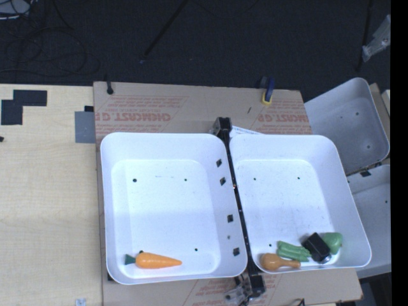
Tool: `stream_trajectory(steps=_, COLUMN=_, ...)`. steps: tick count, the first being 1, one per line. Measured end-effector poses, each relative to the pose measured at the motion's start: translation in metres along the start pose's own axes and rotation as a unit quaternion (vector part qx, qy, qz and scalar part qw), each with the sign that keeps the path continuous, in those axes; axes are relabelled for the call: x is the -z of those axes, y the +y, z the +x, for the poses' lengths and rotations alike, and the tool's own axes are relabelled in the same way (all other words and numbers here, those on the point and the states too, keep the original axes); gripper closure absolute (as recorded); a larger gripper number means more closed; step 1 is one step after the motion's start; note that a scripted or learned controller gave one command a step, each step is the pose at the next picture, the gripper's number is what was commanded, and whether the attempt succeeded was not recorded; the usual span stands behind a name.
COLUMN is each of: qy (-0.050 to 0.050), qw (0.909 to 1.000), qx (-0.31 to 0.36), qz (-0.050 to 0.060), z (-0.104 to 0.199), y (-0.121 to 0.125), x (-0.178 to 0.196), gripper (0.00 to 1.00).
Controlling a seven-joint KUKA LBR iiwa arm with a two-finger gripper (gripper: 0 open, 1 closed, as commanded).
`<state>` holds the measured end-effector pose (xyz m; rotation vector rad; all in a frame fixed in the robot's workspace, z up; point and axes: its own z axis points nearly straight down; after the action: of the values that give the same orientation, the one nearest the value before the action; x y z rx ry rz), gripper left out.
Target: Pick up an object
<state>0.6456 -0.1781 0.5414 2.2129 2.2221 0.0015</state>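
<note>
Under both bins (102, 190), cardboard (159, 110) printed "GIGMCAST", reversed, carrot (156, 261) left

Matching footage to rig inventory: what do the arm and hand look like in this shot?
Little to go on here. The one candidate is a small pale grey piece at the top right edge, angular, against the dark background. It is too small to tell whether it belongs to the arm. No coloured band, cable or marking can be made out on it.
</note>
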Motion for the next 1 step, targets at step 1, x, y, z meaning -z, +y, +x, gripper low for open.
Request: stream_trajectory(steps=1, qy=0.001, qw=1.0000, qx=0.004, qz=0.005, z=0.0026, y=-0.0003, x=0.0058, gripper=1.00)
